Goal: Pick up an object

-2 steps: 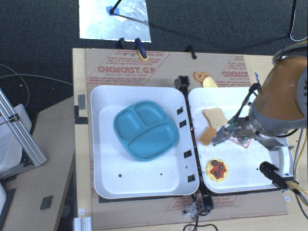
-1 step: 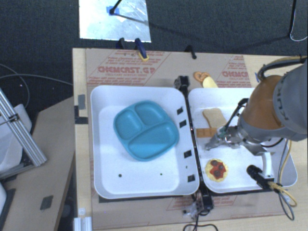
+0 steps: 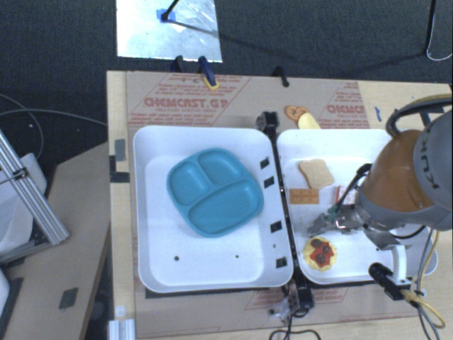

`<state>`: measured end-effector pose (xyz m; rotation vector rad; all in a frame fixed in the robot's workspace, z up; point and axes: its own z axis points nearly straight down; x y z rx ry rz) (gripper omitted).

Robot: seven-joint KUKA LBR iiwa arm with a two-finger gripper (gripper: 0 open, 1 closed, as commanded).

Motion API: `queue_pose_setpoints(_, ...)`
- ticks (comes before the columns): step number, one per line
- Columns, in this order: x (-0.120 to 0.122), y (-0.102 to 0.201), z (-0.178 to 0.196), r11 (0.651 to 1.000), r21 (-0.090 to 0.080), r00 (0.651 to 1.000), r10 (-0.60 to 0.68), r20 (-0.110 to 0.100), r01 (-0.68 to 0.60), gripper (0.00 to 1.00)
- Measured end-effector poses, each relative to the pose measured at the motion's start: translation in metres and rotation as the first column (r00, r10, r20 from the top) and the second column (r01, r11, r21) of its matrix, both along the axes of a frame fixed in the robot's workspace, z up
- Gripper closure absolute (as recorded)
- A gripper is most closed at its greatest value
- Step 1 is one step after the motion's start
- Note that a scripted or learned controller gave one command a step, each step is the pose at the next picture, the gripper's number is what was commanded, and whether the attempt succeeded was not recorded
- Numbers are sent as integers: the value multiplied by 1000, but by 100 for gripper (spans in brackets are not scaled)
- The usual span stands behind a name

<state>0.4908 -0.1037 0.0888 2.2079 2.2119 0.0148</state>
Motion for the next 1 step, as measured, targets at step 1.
queue_pose_setpoints(1,64,33,102,1000,4,1000,8,-1,-8,0)
